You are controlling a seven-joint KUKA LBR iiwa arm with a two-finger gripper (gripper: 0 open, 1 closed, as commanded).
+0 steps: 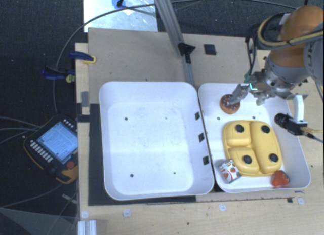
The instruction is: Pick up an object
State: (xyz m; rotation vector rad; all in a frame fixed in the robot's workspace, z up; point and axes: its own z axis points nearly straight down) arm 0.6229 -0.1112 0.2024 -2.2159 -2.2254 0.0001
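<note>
**Gripper low over the brown piece at the top of the right bin**

Camera view: the gripper (237,97) reaches in from the right and sits at, or just above, a small round brown piece (230,104) near the upper left corner of the right bin (304,164). Whether it is spread or closed, and whether it has the piece, I cannot tell; nothing is clearly held.

To do this step well, it should centre on the piece, come straight down, close firmly, then lift without dragging toward the bin wall close by.

The right bin also holds a large yellow block (252,147) in the middle, a small red-and-white item (228,170) at its lower left, and a red item (279,179) at the lower right. The left bin (109,97) lies alongside, touching the right one.
</note>
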